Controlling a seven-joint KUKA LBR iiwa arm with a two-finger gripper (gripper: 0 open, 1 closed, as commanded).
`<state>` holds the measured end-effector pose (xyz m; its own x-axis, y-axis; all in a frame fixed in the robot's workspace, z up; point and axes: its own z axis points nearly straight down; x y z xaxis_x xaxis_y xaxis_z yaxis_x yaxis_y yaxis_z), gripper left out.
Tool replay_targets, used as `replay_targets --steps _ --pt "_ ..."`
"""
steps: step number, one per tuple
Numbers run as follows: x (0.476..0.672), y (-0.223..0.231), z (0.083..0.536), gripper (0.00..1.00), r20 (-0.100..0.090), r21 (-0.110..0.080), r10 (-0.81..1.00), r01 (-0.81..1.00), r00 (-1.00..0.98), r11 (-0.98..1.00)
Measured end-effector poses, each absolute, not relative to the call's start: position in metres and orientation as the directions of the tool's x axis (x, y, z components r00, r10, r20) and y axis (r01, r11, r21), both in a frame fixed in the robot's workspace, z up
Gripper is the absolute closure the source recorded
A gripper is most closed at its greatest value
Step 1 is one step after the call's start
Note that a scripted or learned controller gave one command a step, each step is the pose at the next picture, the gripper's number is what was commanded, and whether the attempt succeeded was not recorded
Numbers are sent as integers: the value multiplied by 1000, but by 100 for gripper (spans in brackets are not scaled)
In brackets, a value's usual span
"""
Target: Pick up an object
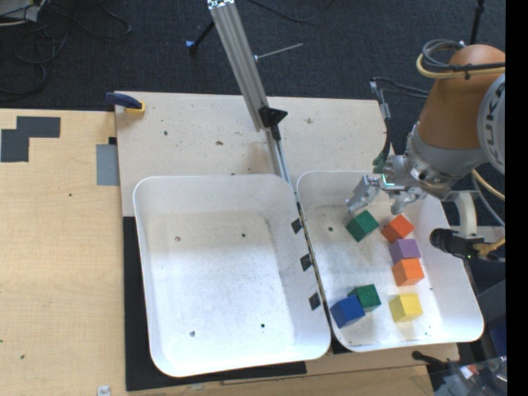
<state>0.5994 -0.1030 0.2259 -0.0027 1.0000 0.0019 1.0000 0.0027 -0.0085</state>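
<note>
- The bench (pixel 206 134) carried two white bins, left bin (pixel 214 279) and right bin (pixel 450 316).
- The claw (pixel 386 190) hung open above the right bin's far end, gripping nothing.
- A green cube (pixel 361 225) sat just below it.
- Orange (pixel 400 227), purple (pixel 404 249), orange (pixel 408 271), yellow (pixel 405 307), green (pixel 367 296) and blue (pixel 347 310) cubes lay nearby.

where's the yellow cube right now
The yellow cube lies in the right bin, near its front right corner, just below an orange cube and to the right of a small green cube.
</note>
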Motion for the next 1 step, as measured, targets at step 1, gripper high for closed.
replay_targets --steps 1 --pt "600 -104 228 0 1 -3 1000 1000 0 0"
